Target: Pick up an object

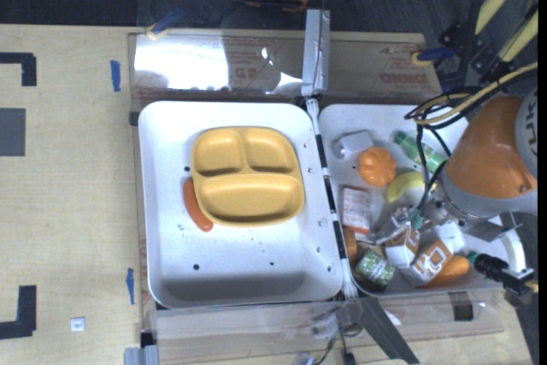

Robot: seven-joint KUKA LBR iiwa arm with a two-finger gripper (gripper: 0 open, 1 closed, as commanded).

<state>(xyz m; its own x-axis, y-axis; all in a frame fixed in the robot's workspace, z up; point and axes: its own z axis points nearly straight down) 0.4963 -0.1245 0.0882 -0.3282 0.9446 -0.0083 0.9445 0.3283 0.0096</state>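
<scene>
- While the left bin (162, 209) carries a yellow divided plate (248, 173) with an orange carrot-like piece (196, 206) just beside its left edge, both lie apart from the arm's side, likely set there as a drop place.
- Across the divider, the right bin (329, 120) holds the crowd of candidates: an orange fruit (376, 166), a yellow-green fruit (403, 186), small cartons (356, 208) and a green-topped jar (373, 267), touching one another.
- At the far right the end effector (419, 222) hangs low over this clutter; the wrist hides it, so I cannot tell its state, and close neighbours may foul a clean pick.
</scene>
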